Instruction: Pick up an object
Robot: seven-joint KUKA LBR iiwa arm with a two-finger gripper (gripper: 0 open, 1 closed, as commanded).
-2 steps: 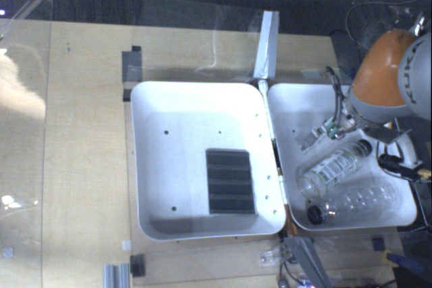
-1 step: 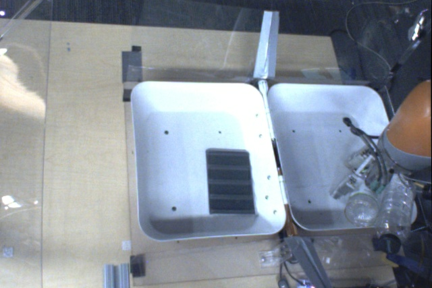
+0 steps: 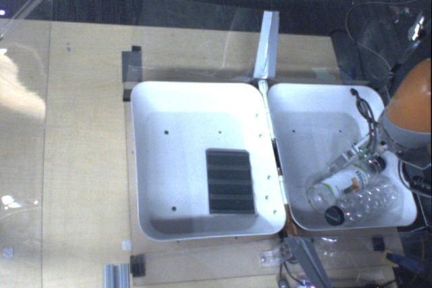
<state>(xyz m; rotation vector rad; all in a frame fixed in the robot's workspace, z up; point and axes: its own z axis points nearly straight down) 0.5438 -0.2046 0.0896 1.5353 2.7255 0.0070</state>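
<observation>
In the right bin (image 3: 304, 111) a clear plastic bottle (image 3: 335, 189) lies on its side near the front, its label facing up. A black cap (image 3: 334, 215) rests by it. A second clear bottle (image 3: 375, 199) lies in the front right corner. My gripper (image 3: 358, 156) reaches down from the right, just above and behind the first bottle, close to its upper end. The arm's orange band (image 3: 413, 99) shows at the right edge. I cannot see anything held. A black ribbed block (image 3: 230, 181) lies flat in the left bin (image 3: 155, 145).
A divider ridge (image 3: 272, 145) separates the two bins. Black cables (image 3: 363, 104) hang over the right bin's back right corner. A clear panel and a metal post (image 3: 267, 44) stand behind the bins. Wooden bench (image 3: 74, 145) stretches to the left.
</observation>
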